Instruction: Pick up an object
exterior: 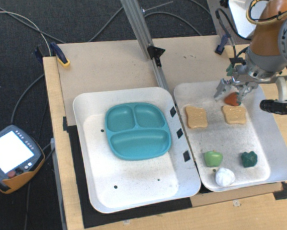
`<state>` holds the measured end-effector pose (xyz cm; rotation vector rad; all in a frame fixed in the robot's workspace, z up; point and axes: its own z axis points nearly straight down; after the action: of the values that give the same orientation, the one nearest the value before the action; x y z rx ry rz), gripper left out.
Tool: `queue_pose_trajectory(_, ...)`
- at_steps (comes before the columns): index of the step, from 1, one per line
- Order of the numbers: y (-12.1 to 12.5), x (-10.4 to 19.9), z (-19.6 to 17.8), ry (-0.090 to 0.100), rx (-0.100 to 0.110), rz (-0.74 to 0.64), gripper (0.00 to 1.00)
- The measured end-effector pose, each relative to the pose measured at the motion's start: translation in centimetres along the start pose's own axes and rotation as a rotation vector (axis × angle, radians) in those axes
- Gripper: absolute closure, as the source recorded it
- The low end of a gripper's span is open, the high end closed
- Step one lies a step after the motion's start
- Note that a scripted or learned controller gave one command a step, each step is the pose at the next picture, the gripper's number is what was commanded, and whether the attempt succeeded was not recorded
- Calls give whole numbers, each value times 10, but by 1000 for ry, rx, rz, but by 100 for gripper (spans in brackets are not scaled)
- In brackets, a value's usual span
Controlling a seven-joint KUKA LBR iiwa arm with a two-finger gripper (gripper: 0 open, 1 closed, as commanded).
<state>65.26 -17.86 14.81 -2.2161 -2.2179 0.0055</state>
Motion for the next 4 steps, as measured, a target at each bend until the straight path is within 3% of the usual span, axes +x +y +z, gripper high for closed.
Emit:
queue_pose_trajectory(1, -6, -8, 50, -1, -1, 2, 0)
queue_pose_trajectory(2, -3, -8, 35, -3, -10, 0, 100)
queue_pose_trajectory(4, -1, 0, -66, -3, -15, -2, 100)
